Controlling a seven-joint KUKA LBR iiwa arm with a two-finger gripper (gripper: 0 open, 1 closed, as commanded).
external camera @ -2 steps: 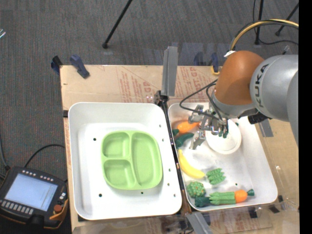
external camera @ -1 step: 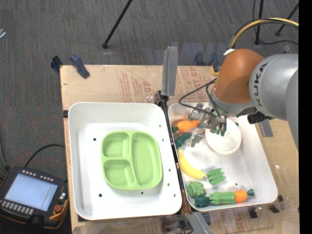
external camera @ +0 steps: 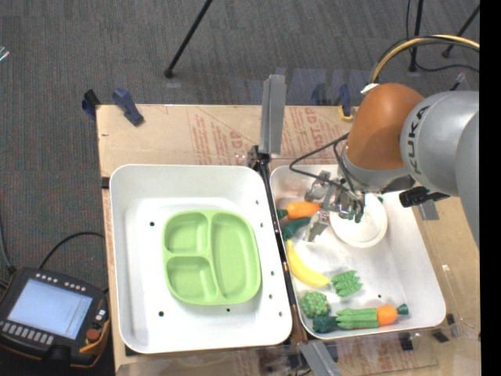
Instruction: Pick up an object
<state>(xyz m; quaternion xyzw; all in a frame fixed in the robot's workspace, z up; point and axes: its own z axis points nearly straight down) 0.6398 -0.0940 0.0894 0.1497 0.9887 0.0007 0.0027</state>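
Observation:
My gripper [external camera: 337, 218] hangs open over the upper middle of the right bin [external camera: 415, 265], with nothing between its fingers. One finger [external camera: 318, 227] points down just right of a small orange carrot [external camera: 301, 208] and a dark green piece [external camera: 294, 227]. A white bowl [external camera: 362, 227] sits directly under and to the right of the gripper. Lower in the same bin lie a yellow banana [external camera: 305, 267], a green pea pod [external camera: 345, 282], a broccoli head [external camera: 315, 302] and a long green and orange vegetable [external camera: 365, 316].
The left bin [external camera: 133, 210] holds a light green divided plate [external camera: 211, 257]. A raised divider [external camera: 274, 210] runs between the two bins. The grey arm with its orange band [external camera: 387, 124] covers the right bin's upper right. A teach pendant [external camera: 51, 312] lies at lower left.

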